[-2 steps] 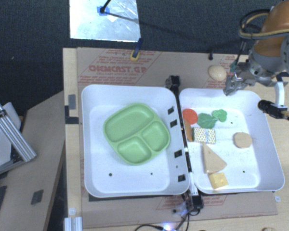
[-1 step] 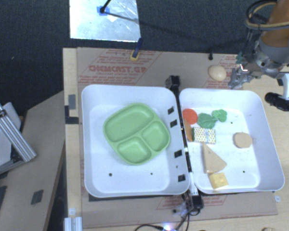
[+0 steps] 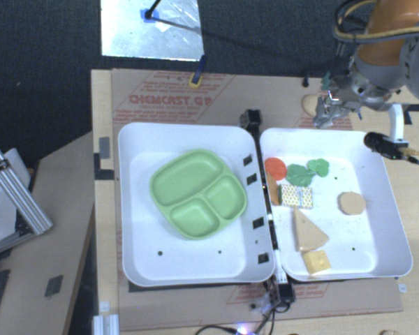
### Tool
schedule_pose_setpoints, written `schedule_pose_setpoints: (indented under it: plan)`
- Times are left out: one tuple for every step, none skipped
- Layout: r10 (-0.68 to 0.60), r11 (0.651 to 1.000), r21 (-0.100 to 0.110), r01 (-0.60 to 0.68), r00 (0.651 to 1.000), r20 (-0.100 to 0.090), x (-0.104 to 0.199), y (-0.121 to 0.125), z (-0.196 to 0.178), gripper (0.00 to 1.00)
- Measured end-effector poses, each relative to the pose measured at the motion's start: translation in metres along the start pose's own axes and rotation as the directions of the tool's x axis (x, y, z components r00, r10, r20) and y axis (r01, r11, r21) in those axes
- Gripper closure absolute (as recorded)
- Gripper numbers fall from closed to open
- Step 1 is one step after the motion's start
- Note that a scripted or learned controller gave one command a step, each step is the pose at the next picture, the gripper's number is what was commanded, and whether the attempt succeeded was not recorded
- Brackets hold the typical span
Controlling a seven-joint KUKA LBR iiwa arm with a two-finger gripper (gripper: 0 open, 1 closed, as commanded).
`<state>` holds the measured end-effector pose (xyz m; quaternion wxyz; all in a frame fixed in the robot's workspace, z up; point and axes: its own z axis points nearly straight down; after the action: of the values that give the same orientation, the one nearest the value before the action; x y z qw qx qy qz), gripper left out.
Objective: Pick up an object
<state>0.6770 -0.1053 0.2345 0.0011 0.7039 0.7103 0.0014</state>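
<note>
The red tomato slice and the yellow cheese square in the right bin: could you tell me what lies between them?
The patterned packet and tan wedge lie between the tomato slice and cheese square.

Red tomato slice (image 3: 275, 167), green lettuce (image 3: 308, 171), cookie (image 3: 351, 203), cheese wedges (image 3: 309, 231), right bin (image 3: 384, 187)

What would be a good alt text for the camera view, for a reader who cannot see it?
A gripper hangs above the far edge of the right bin, which holds small food pieces, among them a red tomato slice and green leaves. The left bin holds a green divided plate.
</note>
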Motion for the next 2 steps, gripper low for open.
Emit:
schedule_pose_setpoints:
  plan:
    - [-0.001,1.0,0.0,0.001,1.0,-0.002,0.053,-0.003,-0.006,1.0]
    - [-0.001,1.0,0.002,0.001,1.0,-0.002,0.108,-0.01,-0.002,1.0]
